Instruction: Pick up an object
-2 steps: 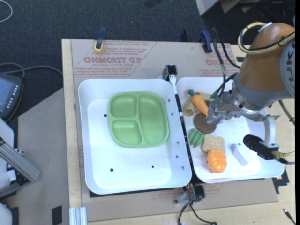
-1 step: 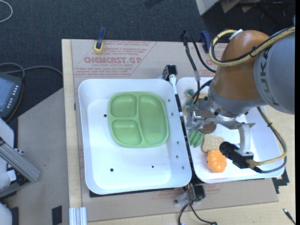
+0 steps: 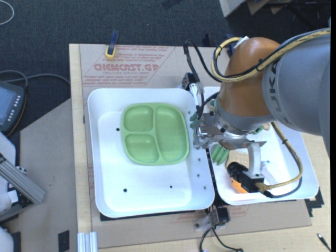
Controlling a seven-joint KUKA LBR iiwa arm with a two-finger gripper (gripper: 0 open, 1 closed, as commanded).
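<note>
Hanging low over the right bin (image 3: 294,161), the gripper (image 3: 218,140) is set above green objects (image 3: 219,154); finger state cannot be told; a miss is risked, the objects being crowded against the bin wall

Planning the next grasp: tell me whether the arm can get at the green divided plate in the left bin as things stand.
Probably yes. The green divided plate lies flat in the left bin with nothing on it, and the arm hangs right beside it over the bins' shared edge.

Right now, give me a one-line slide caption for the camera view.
Grey arm reaches low over the right bin; a green divided plate lies in the left bin.
</note>
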